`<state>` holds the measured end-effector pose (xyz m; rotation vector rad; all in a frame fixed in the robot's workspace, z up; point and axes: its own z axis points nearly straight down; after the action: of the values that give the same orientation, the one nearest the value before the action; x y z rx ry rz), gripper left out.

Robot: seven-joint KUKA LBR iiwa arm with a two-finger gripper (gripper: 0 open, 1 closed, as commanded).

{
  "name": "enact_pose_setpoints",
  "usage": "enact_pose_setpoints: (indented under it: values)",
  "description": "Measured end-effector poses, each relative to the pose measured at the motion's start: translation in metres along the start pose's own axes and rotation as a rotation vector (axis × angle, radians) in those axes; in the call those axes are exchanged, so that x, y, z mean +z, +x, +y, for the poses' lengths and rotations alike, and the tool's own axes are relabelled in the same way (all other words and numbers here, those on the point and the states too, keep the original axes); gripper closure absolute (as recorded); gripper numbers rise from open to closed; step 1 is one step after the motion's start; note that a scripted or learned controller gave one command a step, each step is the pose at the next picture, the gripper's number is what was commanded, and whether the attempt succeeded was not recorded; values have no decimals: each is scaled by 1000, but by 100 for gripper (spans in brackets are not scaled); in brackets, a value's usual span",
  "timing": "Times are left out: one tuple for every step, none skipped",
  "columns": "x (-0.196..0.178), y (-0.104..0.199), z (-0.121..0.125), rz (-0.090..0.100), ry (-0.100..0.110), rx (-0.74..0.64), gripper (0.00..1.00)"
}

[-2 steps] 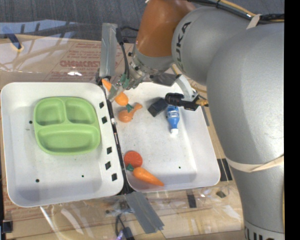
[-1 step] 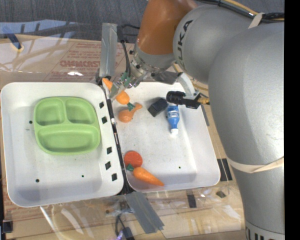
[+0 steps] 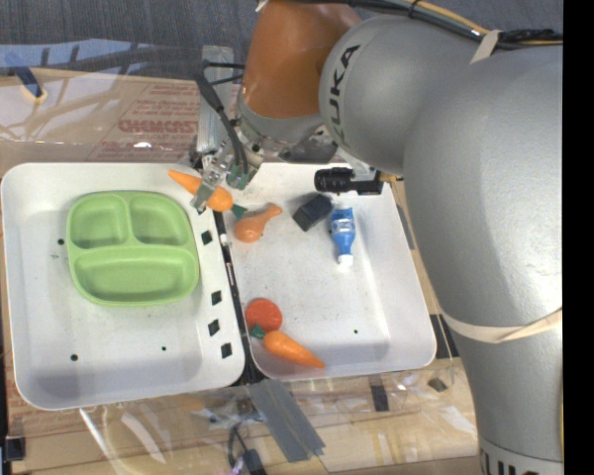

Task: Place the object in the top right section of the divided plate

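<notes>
**Carrot carried over the divide between the bins**

You have the end effector at the far end of the ridge where the two bins meet, and its fingers appear closed on a small carrot: the orange body lies crosswise between them, its tip pointing over the left bin. Held crosswise like that, it looks ready to travel sideways rather than be set down here.

The green divided plate sits in the far half of the left bin, and its top right section lies just beside the carrot, bare and open. You have free room on that side; the plate's rim and the bin wall are the only edges to cross.

In the right bin a drumstick, black block and blue tube cluster near its far edge, with a tomato and second carrot at the near left corner.
</notes>
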<state>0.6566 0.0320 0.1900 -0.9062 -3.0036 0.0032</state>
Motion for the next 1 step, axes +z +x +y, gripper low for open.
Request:
enact_pose_setpoints:
  values:
    - [-9,-1,0,0,1,-3,100]
